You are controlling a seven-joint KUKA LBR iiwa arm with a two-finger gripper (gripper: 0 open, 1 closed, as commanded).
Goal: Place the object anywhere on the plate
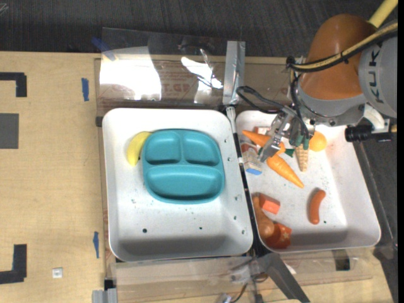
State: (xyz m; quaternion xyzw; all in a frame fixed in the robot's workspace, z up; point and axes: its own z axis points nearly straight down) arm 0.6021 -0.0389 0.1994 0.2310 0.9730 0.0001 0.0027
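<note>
A teal divided plate (183,166) lies in the left bin (126,232), with a yellow banana-like piece (134,147) tucked against its left edge. My gripper (273,145) hangs over the upper left part of the right bin (356,223). It is just above an orange carrot (285,170), with a second carrot (255,136) to its left. I see nothing clearly held in it. The arm's orange band and grey wrist cover the bin's top right corner.
The right bin also holds a red sausage (316,206), an ice-cream cone (302,158), an orange ball (317,142), a red block (270,205) and reddish pieces (276,232) at its front left. A raised divider (240,169) separates the bins.
</note>
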